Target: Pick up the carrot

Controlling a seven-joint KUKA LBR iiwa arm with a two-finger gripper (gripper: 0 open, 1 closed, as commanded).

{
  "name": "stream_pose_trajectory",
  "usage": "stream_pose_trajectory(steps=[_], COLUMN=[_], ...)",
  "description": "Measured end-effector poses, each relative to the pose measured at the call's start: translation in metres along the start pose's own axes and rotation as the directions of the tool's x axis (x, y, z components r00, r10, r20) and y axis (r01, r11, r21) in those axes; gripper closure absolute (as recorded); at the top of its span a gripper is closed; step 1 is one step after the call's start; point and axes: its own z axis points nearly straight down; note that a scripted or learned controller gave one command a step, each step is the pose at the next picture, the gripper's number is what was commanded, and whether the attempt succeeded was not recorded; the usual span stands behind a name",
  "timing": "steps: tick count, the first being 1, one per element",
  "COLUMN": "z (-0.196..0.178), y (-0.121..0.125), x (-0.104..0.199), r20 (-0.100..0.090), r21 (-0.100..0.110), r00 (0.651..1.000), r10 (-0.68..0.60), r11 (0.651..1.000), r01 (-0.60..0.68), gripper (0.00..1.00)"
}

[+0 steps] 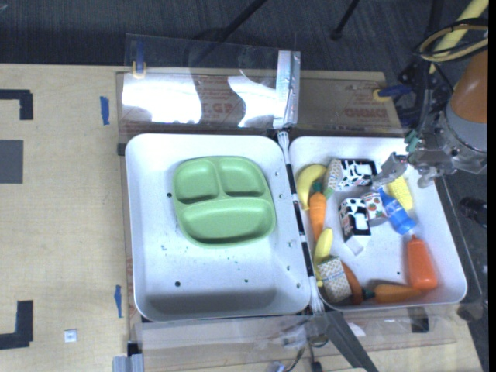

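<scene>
We had the grey two-finger gripper (pixel 409 169) hovering over the right white bin's (pixel 457 285) far edge; can't tell its state. The orange tapered carrot (pixel 317 214) lay untouched by that bin's left wall, pick not started.

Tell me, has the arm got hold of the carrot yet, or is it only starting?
Only starting, by the look of it. Done: nothing visible; the carrot lies along the left wall of the right bin, beside a banana. In hand: the gripper hangs over the bin's upper right, near a blue bottle, apart from the carrot. Left: reach across, grasp it and lift.
</scene>
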Motion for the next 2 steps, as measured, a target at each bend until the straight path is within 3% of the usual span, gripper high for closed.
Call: stream_pose_trajectory(steps=[1,2], z=[0.1330,0.1330], y=[-0.0857,-0.0857], x=[0.0433,0.0430], r20=[0.000,0.000], r21=[0.001,0.001], r00=[0.990,0.990], r10=[0.143,0.143], r11=[0.990,0.990], r01=[-0.143,-0.143], gripper=[0.00,0.00])
